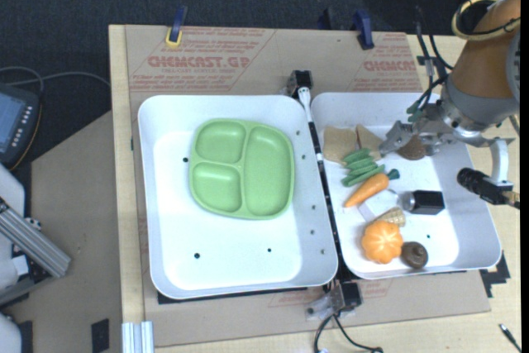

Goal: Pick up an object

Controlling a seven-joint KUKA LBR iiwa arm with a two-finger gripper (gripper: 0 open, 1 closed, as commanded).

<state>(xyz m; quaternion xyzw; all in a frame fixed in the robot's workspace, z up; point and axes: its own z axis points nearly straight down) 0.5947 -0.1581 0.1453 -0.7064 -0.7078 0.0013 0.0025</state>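
just hand above right bin

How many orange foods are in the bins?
2. The carrot lies in the middle of the right bin, below the green beans. The round orange sits nearer the front edge. Others could be hidden under the arm.

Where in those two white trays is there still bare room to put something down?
Left bin: bare floor all round the green divided plate, widest below it. Right bin: crowded in the middle with carrot, green beans, orange; its far-right strip is free.
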